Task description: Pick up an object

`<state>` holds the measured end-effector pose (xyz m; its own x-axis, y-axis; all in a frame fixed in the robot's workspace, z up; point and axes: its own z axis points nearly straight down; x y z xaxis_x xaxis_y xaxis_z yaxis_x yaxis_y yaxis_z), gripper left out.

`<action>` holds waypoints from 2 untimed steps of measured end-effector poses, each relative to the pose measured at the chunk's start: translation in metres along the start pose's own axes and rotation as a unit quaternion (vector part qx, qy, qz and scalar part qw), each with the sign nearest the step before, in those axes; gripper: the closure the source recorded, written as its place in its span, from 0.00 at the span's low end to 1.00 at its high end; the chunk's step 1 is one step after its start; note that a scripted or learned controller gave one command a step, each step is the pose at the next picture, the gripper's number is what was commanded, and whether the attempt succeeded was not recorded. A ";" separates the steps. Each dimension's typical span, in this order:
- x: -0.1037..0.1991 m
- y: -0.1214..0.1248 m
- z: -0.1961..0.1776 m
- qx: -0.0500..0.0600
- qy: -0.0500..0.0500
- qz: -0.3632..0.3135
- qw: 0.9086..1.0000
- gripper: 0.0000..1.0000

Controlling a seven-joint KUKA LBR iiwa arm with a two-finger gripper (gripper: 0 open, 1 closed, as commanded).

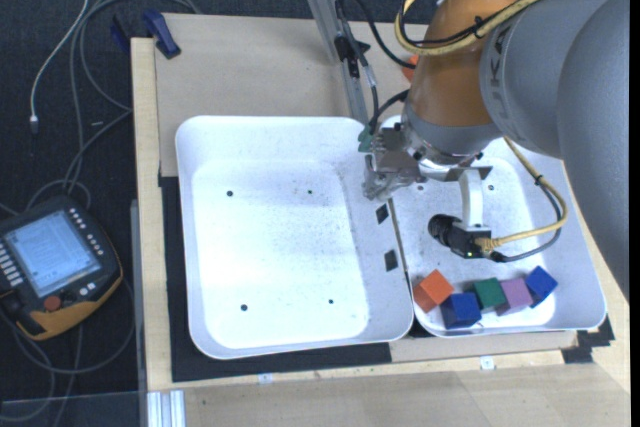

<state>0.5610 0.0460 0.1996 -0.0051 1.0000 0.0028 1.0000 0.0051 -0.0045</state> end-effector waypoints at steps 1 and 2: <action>-0.002 0.001 -0.011 -0.001 0.000 0.001 1.000 1.00; -0.051 0.004 -0.021 -0.003 -0.002 0.005 1.000 1.00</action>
